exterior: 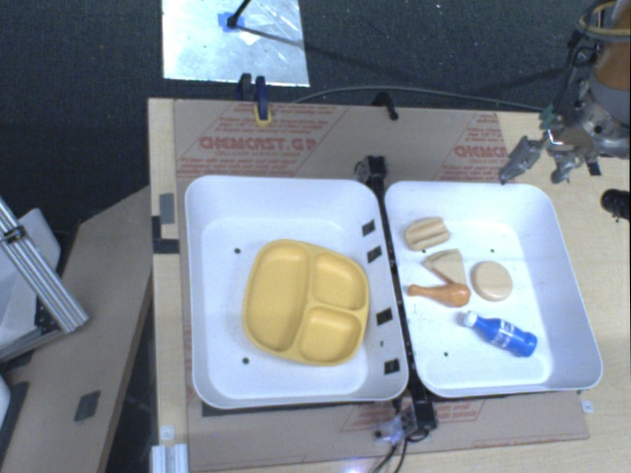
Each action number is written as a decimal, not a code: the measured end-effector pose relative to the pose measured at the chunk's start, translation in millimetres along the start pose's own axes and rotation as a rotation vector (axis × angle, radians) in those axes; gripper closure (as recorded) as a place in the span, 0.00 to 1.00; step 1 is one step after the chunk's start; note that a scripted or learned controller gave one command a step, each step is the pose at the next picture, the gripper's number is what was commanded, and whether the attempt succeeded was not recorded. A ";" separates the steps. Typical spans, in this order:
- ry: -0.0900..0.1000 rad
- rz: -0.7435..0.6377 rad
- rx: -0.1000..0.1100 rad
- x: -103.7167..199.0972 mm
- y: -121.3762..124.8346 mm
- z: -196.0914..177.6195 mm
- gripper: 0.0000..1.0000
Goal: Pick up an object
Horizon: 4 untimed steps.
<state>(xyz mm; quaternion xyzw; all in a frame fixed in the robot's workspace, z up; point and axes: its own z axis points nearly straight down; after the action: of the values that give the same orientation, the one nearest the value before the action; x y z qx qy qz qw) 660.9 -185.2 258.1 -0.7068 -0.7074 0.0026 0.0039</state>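
The right bin [567, 264] holds a tan bread roll [427, 232], a pale wedge-shaped piece [446, 263], a round beige disc [491, 281], an orange-brown drumstick [441, 292] and a small blue bottle [499, 333] lying on its side. My gripper [538, 164] hangs over the bin's far right rim, well away from these items. Its two fingers are spread apart and open, with nothing between them.
A yellow divided plate [306, 302] lies in the left bin [212, 264]. A black divider strip [386, 264] runs between the bins. A shiny sheet [235, 28] lies on the dark floor beyond the bench, and a metal frame [35, 274] stands at the left.
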 end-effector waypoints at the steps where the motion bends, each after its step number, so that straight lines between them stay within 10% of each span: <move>1: -0.002 -0.003 -0.011 0.6 2.1 -7.8 0.00; 4: -0.002 -0.006 -0.009 15.9 0.8 173.4 0.00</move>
<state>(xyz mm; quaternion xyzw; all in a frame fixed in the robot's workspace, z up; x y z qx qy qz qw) 660.1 -168.9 84.7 -0.7048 -0.7094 0.0000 -0.0001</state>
